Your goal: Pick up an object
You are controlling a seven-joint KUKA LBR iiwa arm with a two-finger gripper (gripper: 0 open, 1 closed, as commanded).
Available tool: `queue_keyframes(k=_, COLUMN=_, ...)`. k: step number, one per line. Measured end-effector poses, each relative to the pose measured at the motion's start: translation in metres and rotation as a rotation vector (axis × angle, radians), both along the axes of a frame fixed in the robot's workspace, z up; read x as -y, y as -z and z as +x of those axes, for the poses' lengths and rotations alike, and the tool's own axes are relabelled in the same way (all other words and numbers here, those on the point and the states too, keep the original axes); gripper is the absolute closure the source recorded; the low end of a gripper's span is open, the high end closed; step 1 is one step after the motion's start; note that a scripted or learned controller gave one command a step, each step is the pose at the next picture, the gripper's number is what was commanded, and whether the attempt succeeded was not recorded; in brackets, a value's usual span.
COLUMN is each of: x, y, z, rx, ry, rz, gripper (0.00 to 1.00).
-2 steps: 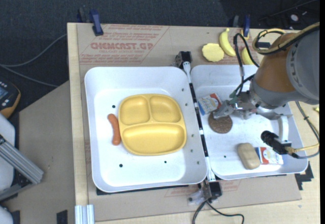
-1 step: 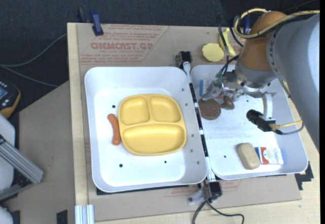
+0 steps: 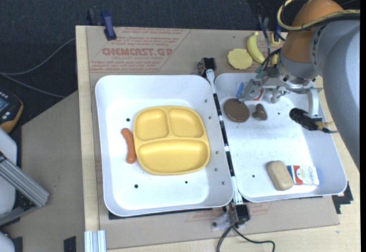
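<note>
My gripper (image 3: pixel 255 91) hangs low over the back left corner of the right bin (image 3: pixel 297 156). Just in front of it lie a round brown cookie (image 3: pixel 235 111) and a small dark brown lump (image 3: pixel 260 112); the view does not show anything held. A tan oblong bread roll (image 3: pixel 279 175) and a small red, white and blue carton (image 3: pixel 304 175) rest near that bin's front right. In the left bin (image 3: pixel 114 102) sits a yellow divided plate (image 3: pixel 171 139), with an orange sausage (image 3: pixel 129 145) beside its left edge.
On the bench behind the right bin lie a banana (image 3: pixel 255 48) and a flat yellow piece (image 3: pixel 239 59). The grey arm with its orange band (image 3: pixel 306 28) covers the right bin's back right corner. A blue clamp (image 3: pixel 107 24) sits at the bench's back left.
</note>
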State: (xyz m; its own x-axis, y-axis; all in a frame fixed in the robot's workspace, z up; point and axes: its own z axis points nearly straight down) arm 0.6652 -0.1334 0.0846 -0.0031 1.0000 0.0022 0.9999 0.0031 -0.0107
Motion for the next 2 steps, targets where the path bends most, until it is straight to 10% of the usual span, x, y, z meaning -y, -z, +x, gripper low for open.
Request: queue_keyframes(k=2, x=-0.023, y=-0.001, z=0.0, rx=0.0, ry=0.001, rz=-0.005, gripper=0.0)
